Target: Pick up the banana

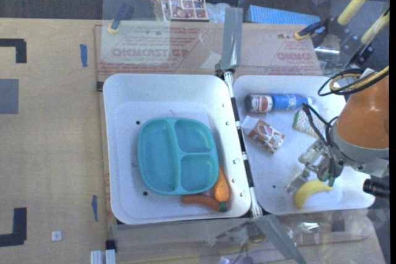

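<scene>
Yellow banana (311,192) lies left-right.

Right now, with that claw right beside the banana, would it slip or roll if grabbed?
The banana looks like smooth, glossy plastic, so it may slip from the gripper. Its curved shape would probably rock or pivot rather than roll far. It lies near the right bin wall, which might stop it if nudged.
</scene>
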Controlling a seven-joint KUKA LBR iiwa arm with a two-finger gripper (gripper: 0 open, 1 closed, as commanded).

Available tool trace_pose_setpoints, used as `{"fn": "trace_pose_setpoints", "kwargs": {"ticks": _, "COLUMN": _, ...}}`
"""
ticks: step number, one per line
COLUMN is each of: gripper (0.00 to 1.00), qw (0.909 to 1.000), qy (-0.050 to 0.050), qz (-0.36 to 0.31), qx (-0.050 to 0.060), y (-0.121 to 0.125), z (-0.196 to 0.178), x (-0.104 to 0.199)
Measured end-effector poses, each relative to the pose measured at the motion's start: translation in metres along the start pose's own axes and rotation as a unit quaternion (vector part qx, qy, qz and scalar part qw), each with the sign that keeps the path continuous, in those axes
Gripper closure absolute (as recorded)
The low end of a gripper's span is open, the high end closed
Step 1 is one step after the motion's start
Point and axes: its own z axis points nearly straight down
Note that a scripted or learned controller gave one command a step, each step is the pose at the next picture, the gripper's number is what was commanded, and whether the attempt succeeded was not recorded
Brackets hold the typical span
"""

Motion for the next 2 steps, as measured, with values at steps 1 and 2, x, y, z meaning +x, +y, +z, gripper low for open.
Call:
{"fn": "trace_pose_setpoints", "kwargs": {"ticks": 1, "gripper": 0.00, "qw": 0.9986, "qy": -0.001, "qz": -0.052, "qx": -0.001, "y": 0.003, "z": 0.017, "x": 0.001}}
{"fn": "trace_pose_setpoints", "kwargs": {"ticks": 2, "gripper": 0.00, "qw": 1.0000, "qy": -0.003, "qz": 0.009, "qx": -0.001, "y": -0.028, "z": -0.011, "x": -0.024}}
